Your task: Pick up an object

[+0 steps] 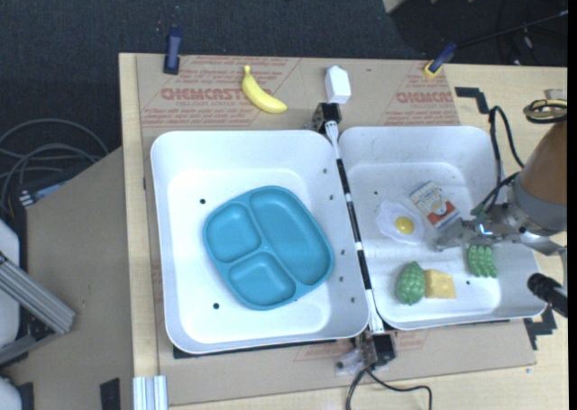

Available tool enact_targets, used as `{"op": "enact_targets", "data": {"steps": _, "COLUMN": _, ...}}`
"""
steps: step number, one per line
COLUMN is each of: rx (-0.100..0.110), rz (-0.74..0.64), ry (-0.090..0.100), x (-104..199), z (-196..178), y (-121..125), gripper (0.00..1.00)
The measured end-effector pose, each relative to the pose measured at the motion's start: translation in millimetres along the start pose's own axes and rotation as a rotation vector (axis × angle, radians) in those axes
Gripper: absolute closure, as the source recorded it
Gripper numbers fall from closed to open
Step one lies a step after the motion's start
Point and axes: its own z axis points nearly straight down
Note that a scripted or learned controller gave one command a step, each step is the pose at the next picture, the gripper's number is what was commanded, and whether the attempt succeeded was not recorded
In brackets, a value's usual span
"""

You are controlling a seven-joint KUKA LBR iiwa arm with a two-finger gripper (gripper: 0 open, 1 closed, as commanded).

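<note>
We saw the gripper [455, 235] low in the right bin [469, 142], hovering between the fried egg [401, 222] and the green corn-like piece [481, 259], though we could not tell how it was set. With the small carton [433, 203], cheese wedge [440, 285] and broccoli [410, 283] crowded nearby, we judged it might close on air or nudge a neighbour aside.

We log colours, frame-wise:
- L bin [171, 219] & R bin [388, 142]: white.
- Tray [266, 246] in L bin, 3 sections: sky blue.
- Banana [261, 93], upper centre on board: yellow.
- Bench board [216, 97]: tan w/ red print.
- R bin items: fried egg [401, 221] white w/ yellow yolk; packet [433, 203] white, red & blue; broccoli [411, 283] green; cheese wedge [441, 285] yellow; green veg [481, 260].
- Arm [545, 174], R edge: grey w/ orange band.
- Floor [81, 12]: dk blue-grey carpet.
</note>
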Motion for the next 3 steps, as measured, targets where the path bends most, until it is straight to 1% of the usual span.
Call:
{"op": "enact_targets", "data": {"steps": 1, "rx": -0.005, "rz": -0.002, "ry": -0.002, "x": 35.4, "z": -0.6, "y": 58.5, "gripper": 0.00}}
{"op": "enact_targets", "data": {"steps": 2, "rx": -0.007, "rz": -0.001, "ry": -0.004, "x": 34.6, "z": -10.7, "y": 58.7, "gripper": 1.00}}
{"op": "enact_targets", "data": {"steps": 3, "rx": -0.007, "rz": -0.002, "ry": -0.001, "x": 110.2, "z": -2.0, "y": 76.2, "gripper": 1.00}}
